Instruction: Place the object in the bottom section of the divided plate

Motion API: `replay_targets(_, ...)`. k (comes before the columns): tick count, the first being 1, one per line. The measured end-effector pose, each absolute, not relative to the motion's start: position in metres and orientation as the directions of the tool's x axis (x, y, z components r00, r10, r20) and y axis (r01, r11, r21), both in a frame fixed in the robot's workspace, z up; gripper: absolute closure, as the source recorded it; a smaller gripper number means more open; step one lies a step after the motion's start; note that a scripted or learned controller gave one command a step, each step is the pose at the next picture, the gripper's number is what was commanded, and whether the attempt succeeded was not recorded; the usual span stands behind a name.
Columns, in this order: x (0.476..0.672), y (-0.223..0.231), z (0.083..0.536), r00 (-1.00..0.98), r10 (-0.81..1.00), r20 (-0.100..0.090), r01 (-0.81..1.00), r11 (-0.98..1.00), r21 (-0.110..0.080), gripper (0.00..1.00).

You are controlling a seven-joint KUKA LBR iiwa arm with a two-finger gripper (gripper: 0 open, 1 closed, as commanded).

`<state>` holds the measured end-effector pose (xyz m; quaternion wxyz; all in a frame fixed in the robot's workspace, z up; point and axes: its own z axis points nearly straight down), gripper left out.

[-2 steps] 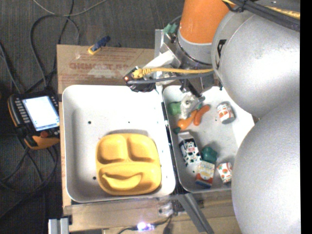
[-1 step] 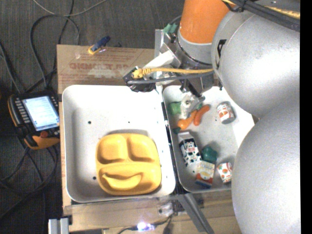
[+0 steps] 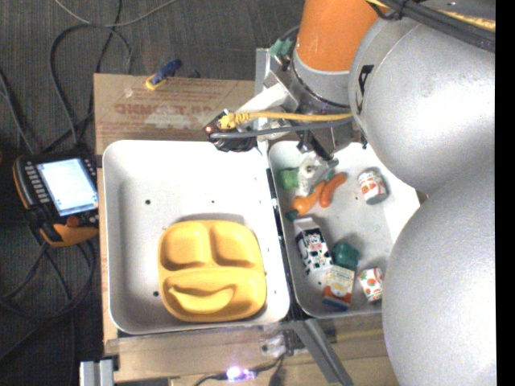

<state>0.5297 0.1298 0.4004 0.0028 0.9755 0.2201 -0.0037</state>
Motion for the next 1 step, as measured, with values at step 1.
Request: replay_targets(1,0.5297,0.1298,0.4004,0.903,0.429,-0.008,0.43,-0.903,0.004,0.0)
